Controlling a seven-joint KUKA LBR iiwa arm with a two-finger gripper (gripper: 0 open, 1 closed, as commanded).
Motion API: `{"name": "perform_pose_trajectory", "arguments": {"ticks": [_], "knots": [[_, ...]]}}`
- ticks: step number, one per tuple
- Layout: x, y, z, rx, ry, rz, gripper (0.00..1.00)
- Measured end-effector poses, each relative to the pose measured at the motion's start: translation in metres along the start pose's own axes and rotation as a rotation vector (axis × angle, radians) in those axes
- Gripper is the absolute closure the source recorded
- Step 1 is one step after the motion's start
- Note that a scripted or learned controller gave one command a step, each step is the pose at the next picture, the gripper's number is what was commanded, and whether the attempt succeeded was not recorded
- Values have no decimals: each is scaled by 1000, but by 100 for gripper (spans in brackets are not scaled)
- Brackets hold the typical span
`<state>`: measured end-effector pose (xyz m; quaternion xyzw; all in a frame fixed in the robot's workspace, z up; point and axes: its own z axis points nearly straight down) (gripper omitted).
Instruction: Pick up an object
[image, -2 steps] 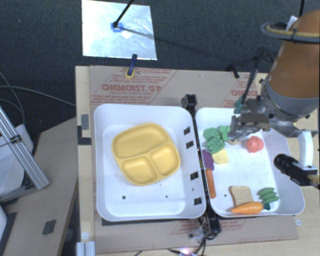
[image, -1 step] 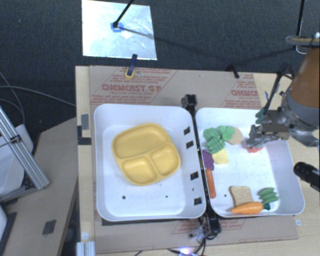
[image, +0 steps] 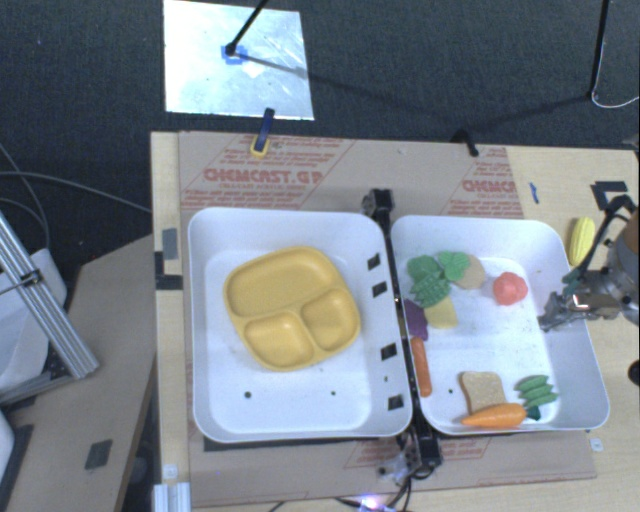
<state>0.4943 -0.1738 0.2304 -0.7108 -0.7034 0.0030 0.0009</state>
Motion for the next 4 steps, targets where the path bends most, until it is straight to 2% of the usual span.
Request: {"name": "perform_pose_trajectory", "arguments": {"ticks": [1,2,3,4], "knots": [[135,-9,36,-3,8,-26,100],[222,-7,46,-6,6,-23,100],[336,-12,72,-6,6,-24,100],[305,40,131,-8,2,-13,100]]}}
